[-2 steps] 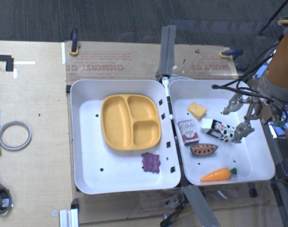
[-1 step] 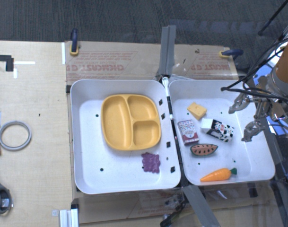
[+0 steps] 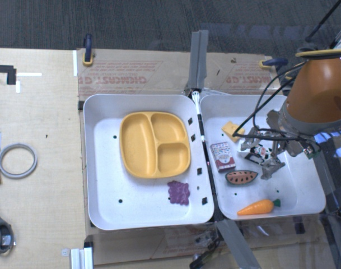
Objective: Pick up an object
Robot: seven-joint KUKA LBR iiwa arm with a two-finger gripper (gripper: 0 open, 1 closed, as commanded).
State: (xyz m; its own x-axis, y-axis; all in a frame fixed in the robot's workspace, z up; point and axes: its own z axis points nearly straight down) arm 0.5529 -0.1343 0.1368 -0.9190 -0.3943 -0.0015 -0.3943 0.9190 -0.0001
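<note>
Starting at the far left, we have a roll of grey tape [image 3: 17, 160] lying on the wooden bench, with scissors [image 3: 0, 235] near the bottom corner — neither is in play. Moving into the left bin [image 3: 97, 172], we find a yellow divided plate [image 3: 155, 144] sitting flat, and just beside its lower edge a small purple bunch of toy grapes [image 3: 179, 192] on the bin floor.

Across the divider into the right bin [image 3: 304, 198] — here is where the pick has to happen. We see a small printed carton [image 3: 222, 155], a toy watermelon slice [image 3: 241, 177] just below it, a yellow wedge [image 3: 232, 129] near the upper wall, and a toy carrot [image 3: 258, 207] along the lower edge. All of them rest on the bin floor.

The gripper [image 3: 266, 154] hangs low over the middle of this bin, just right of the carton and the watermelon slice. Whether it is open or closed, we cannot tell — cables and hardware crowd it. We see nothing lifted, so we judge the grasp and the lift are both yet to come.
</note>
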